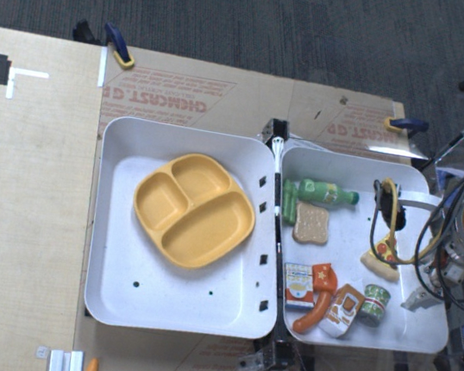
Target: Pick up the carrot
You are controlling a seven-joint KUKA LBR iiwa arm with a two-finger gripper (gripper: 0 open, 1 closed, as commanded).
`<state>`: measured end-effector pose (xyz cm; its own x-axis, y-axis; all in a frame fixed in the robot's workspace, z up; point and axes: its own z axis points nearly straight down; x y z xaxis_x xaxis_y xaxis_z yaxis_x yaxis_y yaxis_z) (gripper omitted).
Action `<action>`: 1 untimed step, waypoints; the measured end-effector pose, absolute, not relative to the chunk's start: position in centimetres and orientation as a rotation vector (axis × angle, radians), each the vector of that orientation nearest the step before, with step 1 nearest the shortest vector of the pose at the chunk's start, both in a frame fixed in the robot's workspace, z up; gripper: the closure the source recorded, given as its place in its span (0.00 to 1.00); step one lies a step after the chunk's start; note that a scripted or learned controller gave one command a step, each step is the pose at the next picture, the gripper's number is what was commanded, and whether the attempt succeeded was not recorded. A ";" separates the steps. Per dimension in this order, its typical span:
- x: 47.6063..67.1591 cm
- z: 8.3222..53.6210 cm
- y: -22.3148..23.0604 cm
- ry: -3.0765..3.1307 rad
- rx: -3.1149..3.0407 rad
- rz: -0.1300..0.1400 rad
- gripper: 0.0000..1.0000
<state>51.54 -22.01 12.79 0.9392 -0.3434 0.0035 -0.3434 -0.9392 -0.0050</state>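
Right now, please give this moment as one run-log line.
gripper: at right edge of right bin, apart from carrot | carrot: lying near its front edge

The cardboard sheet (253,105) under the bins carries red print, upside down and too blurred to read. The small cartons' (297,284) labels are illegible too.

Two white bins (107,230). One yellow plate (194,209) with three sections. One green bottle (323,192), one bread slice (311,224), one pizza slice (385,255), two cartons (298,284), one can (375,303), one sausage (311,316).
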 end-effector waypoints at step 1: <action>49.6 9.2 -22.0 0.413 -3.111 -0.005 0.00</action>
